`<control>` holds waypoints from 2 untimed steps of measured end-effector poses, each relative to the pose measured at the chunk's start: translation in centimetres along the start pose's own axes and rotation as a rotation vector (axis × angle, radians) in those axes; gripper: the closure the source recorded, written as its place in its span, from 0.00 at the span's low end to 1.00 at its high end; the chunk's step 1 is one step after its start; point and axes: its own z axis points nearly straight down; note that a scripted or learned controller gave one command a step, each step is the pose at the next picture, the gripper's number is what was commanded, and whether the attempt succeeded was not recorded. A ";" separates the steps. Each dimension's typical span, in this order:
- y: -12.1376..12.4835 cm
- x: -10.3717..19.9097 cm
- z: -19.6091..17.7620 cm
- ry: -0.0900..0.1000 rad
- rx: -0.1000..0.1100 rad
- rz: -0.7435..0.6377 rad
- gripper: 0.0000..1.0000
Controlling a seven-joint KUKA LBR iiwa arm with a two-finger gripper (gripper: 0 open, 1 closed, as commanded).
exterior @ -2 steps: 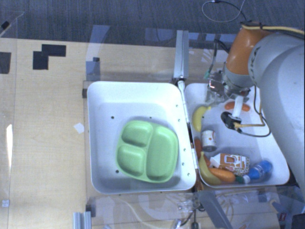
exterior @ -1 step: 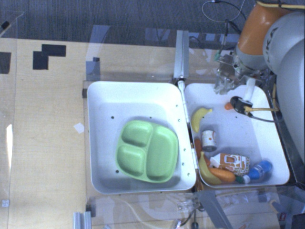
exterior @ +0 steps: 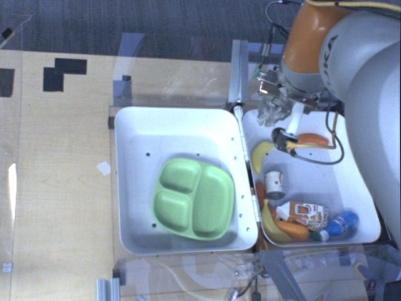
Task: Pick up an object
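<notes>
Banana (exterior: 262,156): we judge it soft, light; take hold at its middle.
Gripper (exterior: 274,115): we cannot tell its state.

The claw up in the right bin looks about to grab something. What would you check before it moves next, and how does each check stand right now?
1. Claw sits over the right bin: ok.
2. Whether the claw has anything in it: cannot tell, the wrist hides it.
3. A target is close: ok, a banana and an orange carrot-like toy lie just below it.
4. Other items clear of the claw: ok, the small can, carton and blue bottle lie at the near end.
5. Black cable loops over the bin: not ok, it might snag.
6. Green tray lies flat in the left bin: ok.
</notes>
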 end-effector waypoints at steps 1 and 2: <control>0.1 0.2 -1.1 0.002 -0.003 -0.006 1.00; -4.8 3.3 -0.2 -0.002 0.003 0.004 1.00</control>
